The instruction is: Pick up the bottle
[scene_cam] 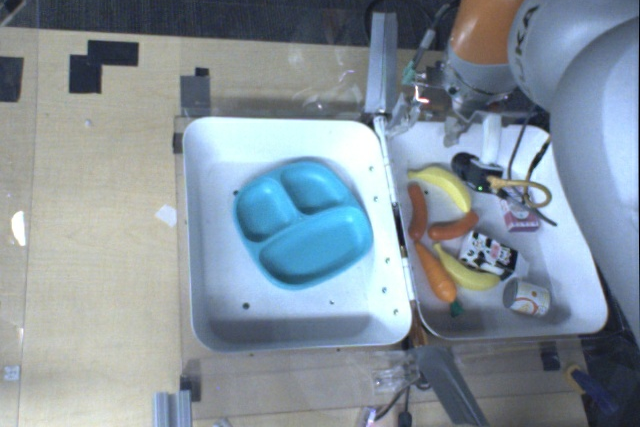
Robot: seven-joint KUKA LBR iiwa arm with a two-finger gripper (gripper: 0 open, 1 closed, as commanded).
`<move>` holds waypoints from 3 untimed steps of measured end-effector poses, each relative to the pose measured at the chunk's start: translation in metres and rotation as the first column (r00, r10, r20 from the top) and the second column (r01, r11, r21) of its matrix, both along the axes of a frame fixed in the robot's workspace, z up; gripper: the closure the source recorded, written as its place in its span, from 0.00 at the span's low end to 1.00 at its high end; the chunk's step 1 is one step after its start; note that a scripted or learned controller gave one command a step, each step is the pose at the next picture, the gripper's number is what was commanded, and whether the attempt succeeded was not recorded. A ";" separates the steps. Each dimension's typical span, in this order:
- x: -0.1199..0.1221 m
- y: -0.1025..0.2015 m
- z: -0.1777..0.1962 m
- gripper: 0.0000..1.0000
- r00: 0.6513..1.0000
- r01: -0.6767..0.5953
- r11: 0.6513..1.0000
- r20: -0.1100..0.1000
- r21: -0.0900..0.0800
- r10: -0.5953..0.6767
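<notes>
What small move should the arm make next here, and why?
Probably shift the claw toward the near end of the right bin, above the cow-patterned item, which looks like the bottle. The claw sits at the bin's far end, apart from the item, which lies against a banana.

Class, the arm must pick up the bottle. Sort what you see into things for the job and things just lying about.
For the job: arm, black-and-white patterned container (likeliest the bottle, not certain).

Lying about: blue divided plate, upper banana, lower banana, carrot, sausage, second sausage, cup.
</notes>
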State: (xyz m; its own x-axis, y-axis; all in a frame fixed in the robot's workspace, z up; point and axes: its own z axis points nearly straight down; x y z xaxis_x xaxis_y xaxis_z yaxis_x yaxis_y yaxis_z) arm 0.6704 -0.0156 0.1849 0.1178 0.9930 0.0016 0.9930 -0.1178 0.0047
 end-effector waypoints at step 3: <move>-0.001 0.236 -0.040 0.00 0.960 0.280 0.960 -0.003 0.001 -0.280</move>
